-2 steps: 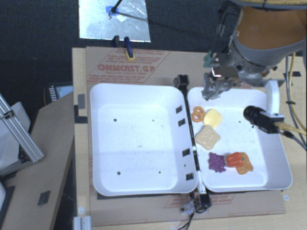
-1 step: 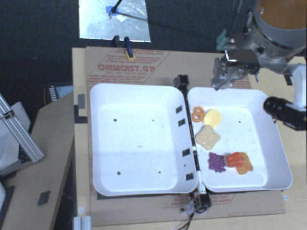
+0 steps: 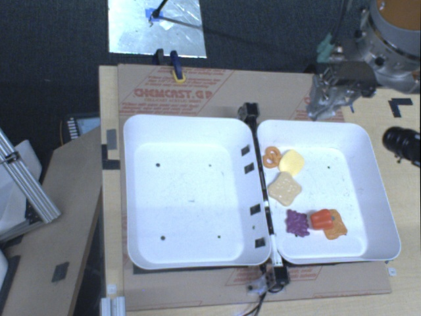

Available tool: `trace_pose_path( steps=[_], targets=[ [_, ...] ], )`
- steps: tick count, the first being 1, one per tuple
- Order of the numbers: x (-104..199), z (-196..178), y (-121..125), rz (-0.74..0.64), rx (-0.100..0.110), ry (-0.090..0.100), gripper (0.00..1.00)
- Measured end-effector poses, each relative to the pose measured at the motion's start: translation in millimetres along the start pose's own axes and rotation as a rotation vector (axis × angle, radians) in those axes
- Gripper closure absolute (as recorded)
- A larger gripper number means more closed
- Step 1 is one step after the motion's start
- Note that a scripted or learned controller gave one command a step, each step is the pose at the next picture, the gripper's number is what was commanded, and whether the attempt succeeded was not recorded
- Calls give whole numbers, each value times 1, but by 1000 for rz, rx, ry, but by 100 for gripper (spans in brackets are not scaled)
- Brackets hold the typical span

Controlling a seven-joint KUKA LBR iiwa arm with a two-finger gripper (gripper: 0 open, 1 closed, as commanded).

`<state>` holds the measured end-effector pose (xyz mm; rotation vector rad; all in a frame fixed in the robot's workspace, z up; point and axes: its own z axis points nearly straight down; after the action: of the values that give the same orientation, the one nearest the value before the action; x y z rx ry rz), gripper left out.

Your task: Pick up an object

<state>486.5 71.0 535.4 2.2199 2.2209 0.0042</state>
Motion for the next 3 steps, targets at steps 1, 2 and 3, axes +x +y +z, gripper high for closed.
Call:
trace_pose_path(
  steps=[1,2,3],
  targets=[
    [73,73,-1,-10,6,-1,100],
    [70,58,0,-6,-2,1,100],
    [62,184,-1,1,10,-3,100]
  ],
)
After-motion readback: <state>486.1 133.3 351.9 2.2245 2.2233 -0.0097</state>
